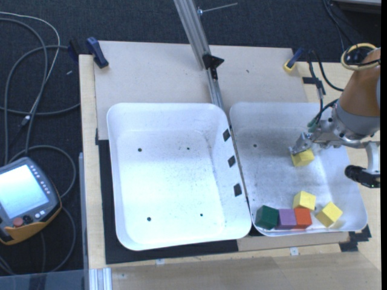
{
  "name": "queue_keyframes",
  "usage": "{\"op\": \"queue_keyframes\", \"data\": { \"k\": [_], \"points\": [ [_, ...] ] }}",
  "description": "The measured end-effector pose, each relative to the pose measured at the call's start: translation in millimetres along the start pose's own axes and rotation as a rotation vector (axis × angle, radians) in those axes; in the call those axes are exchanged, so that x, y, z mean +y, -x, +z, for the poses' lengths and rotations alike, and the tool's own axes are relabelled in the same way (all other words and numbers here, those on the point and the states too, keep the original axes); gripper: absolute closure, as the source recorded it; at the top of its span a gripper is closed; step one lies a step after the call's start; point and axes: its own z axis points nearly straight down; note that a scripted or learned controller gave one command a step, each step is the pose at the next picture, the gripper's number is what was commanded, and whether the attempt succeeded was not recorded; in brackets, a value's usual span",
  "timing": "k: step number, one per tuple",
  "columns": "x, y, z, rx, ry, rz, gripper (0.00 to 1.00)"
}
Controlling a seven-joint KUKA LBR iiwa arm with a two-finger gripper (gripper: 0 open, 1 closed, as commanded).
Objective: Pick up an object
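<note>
The claw [302, 147] is low inside the right bin [266, 125], in its upper right part, and a yellow cube [303, 157] sits directly under its tip, touching it or almost touching it. From this slanted view I cannot tell if the fingers are apart or together, and I cannot see the cube clearly between them, so I do not say it is held. My judgement is that the step in hand is the grasp itself: the claw is at the cube, and the lift is not yet done, because the cube seems to rest on the bin floor. The next move calls for a firm closing on two opposite faces of the cube and then a straight lift, with a check that the cube really rises. Well apart, near the lower edge of the same bin, lie more blocks: a second yellow cube [305, 200], a third yellow one [331, 214], an orange one [302, 217], a purple one [287, 217] and a green one [266, 216]. The left bin [121, 125] stands beside it on the surface [151, 71].
</note>
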Motion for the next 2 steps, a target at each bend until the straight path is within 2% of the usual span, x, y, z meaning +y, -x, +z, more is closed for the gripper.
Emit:
{"op": "queue_keyframes", "data": {
  "k": [1,2],
  "points": [
    [-11.2,-94.9,10.3,0.004,-0.006,-0.007,1.0],
    [87.0,-177.4,-94.5,0.001,0.013,-0.01,1.0]
  ]
}}
